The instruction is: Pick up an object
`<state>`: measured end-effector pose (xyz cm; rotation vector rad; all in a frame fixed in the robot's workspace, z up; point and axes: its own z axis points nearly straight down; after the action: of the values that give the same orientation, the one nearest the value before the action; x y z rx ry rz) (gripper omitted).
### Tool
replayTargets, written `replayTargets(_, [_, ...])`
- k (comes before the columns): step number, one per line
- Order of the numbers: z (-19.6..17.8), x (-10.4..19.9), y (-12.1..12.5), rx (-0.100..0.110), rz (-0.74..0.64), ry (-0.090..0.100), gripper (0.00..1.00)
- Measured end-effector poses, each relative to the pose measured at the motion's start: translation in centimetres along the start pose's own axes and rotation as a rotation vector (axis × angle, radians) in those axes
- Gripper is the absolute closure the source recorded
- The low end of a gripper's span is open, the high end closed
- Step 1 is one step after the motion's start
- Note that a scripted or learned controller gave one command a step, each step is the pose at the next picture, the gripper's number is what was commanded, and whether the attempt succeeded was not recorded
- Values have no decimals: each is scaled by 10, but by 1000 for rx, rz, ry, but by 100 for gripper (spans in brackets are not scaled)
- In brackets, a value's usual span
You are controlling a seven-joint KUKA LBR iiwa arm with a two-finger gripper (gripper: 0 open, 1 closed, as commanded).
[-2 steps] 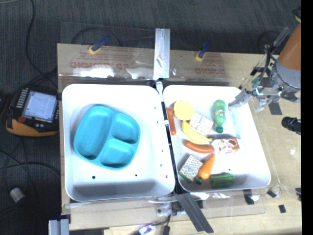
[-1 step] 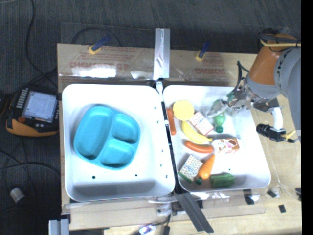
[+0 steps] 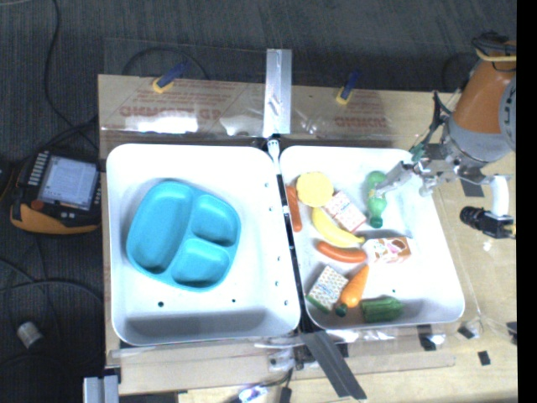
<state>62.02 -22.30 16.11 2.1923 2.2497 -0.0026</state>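
The right bin (image 3: 436,250) holds several toy foods. Among them are a yellow round piece (image 3: 315,188), a banana (image 3: 334,227), a small carton (image 3: 345,211), a green vegetable (image 3: 374,195), a red sausage (image 3: 340,252), a carrot (image 3: 355,285) and a dark green cucumber (image 3: 382,309). My gripper (image 3: 403,175) hangs over the bin's upper right corner, just right of and above the green vegetable. Nothing is visibly held in it.
A blue divided plate (image 3: 183,233) lies in the left bin (image 3: 126,309). A thin orange stick (image 3: 294,208) lies along the right bin's left wall. A red-and-white carton (image 3: 388,248) and a green-and-white box (image 3: 327,288) sit among the foods. The arm (image 3: 482,107) stands at the right edge.
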Motion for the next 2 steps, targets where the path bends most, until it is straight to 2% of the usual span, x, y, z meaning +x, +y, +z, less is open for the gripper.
replayTargets(1, [58,33,13,-17,65,-6,0])
replayTargets(2, [52,34,12,-11,63,-7,100])
